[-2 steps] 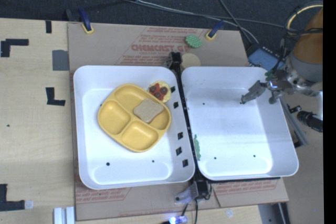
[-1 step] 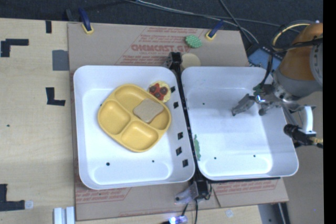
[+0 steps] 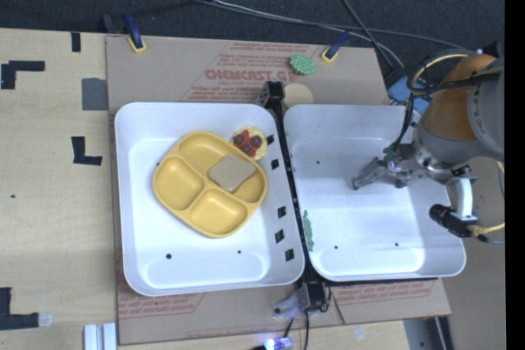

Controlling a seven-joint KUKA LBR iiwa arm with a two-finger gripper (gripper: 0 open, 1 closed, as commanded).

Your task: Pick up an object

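A yellow plastic divided plate lay in the left white shallow bin, carrying a tan square slice of bread and a small cluster of red berries at its rim. The hand hung over the right white bin; its grip could not be told, and nothing was seen in it.

even overhead light, soft shadows, slightly blurry, white bins glaring.
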